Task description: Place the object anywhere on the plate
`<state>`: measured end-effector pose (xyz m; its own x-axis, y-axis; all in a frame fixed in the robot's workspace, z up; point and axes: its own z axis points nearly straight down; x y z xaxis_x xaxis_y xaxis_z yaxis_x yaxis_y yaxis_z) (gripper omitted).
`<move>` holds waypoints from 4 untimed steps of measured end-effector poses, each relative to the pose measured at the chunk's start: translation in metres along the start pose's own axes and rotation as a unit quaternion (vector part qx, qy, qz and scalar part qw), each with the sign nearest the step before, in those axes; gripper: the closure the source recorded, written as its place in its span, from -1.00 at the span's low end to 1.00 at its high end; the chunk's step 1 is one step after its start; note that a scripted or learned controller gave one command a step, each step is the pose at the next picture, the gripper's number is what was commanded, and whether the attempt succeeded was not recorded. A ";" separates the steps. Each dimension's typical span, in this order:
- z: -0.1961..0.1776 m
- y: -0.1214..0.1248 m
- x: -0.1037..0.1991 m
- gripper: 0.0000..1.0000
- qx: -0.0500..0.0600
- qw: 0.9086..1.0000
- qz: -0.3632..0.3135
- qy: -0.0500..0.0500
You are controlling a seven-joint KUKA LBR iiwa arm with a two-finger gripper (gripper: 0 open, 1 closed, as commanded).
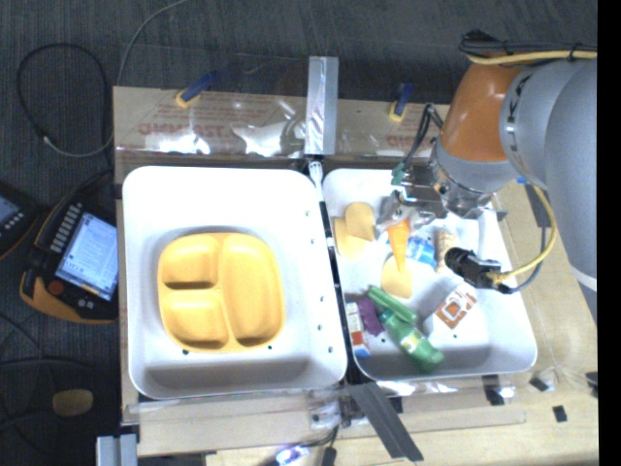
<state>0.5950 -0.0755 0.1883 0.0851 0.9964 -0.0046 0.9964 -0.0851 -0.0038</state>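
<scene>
1. We can't tell how the jaws [412, 202] stand; the wrist hides them over the right bin [514, 343].
2. Orange cone [399, 245] sits just below them, touching yellow pieces [357, 221], unclear whether gripped.
3. Green bottle [406, 329], small carton [455, 309] lie nearer the front.
4. Yellow plate [221, 288] sits in left bin [146, 202].
5. Arm [543, 134] reaches in from right.

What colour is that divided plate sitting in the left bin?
Yellow. The plate is plain yellow with three compartments, best seen in the camera view from above.
</scene>
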 end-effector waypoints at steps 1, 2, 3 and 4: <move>0.005 -0.028 0.084 1.00 0.000 0.998 -0.059 0.002; 0.005 -0.047 0.167 1.00 -0.001 0.990 -0.138 0.002; 0.069 -0.030 0.226 1.00 -0.002 0.963 -0.271 0.000; 0.068 -0.028 0.224 -1.00 -0.004 0.963 -0.270 -0.001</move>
